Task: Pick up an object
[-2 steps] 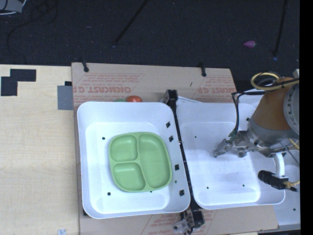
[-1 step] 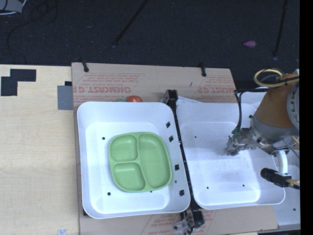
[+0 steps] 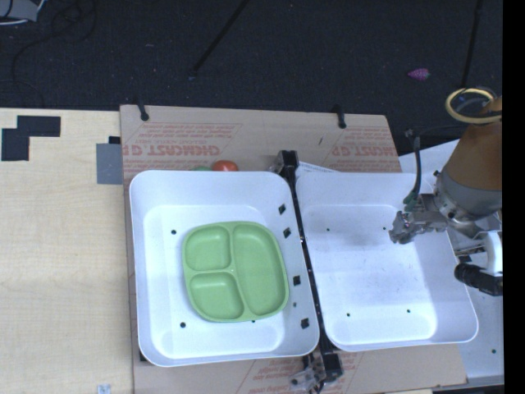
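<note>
The gripper (image 3: 404, 228) hung over the right edge of the right bin (image 3: 373, 327), its opening impossible to judge and nothing visibly in it, while the green divided plate (image 3: 235, 271) lay well to its left, flat in the left bin (image 3: 156, 220).

I see a green plate (image 3: 235, 271) with three parts lying in the left bin (image 3: 156, 220). My claw (image 3: 404, 228) hangs over the right bin (image 3: 369, 302), near its right side.

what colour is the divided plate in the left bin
Light green plate, seen clearly in the camera view.
</note>
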